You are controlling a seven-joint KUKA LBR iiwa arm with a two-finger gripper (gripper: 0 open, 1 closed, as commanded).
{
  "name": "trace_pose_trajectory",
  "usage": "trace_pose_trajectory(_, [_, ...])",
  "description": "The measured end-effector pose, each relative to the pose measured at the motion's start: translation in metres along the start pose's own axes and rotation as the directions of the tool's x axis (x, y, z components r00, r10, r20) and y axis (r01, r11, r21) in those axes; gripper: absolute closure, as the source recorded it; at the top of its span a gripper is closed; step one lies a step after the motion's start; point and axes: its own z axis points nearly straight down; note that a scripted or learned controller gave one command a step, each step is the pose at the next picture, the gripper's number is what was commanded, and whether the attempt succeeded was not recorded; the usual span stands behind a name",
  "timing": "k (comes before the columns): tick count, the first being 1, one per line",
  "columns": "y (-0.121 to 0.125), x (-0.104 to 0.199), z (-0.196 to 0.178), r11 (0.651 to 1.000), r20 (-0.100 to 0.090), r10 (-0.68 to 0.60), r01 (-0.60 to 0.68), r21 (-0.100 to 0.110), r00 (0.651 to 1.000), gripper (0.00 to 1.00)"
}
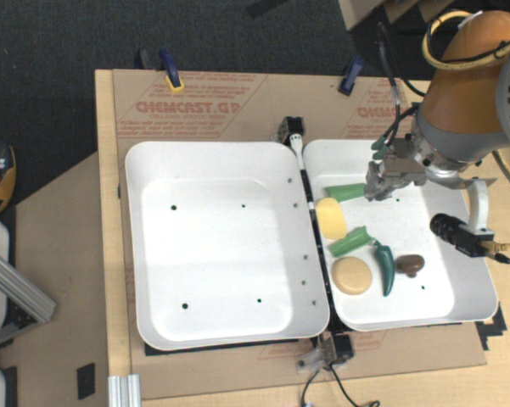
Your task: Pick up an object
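Across the middle of the frame we see a brown cardboard sheet [229, 108] with red lettering, covering the bench and bearing two shallow white bins side by side. Dark carpet [51, 24] surrounds it at the top and left, and two blue clamps [171, 70] pin the sheet's upper edge. We note the left bin [216, 240] with only small dark dots on its floor, and the right bin [424, 308] holding all the objects.

At the upper right we see the arm, its orange band [471, 58] above a grey wrist, with the pincer [383, 186] lowered into the upper part of the right bin. Whether the pincer is open or closed we cannot tell.

Just left of the pincer lies a green stick [344, 193], its right end at the pincer's tip; we cannot tell whether they touch. Below it, near the bin's left wall, sits a yellow block [330, 217]. Lower still we find a green wedge [350, 242], a tan disc [352, 275], a teal curved piece [385, 270] and a brown lump [410, 265], all close together and apart from the pincer.
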Motion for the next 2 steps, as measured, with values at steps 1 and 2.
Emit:
trace_pose_trajectory(1, [-0.010,0.094,-0.073,1.000,-0.004,-0.011,0.011,-0.008,1.000,1.00])
trace_pose_trajectory(2, [0.027,0.147,-0.199,1.000,-0.004,-0.006,0.006,-0.017,1.000,1.00])
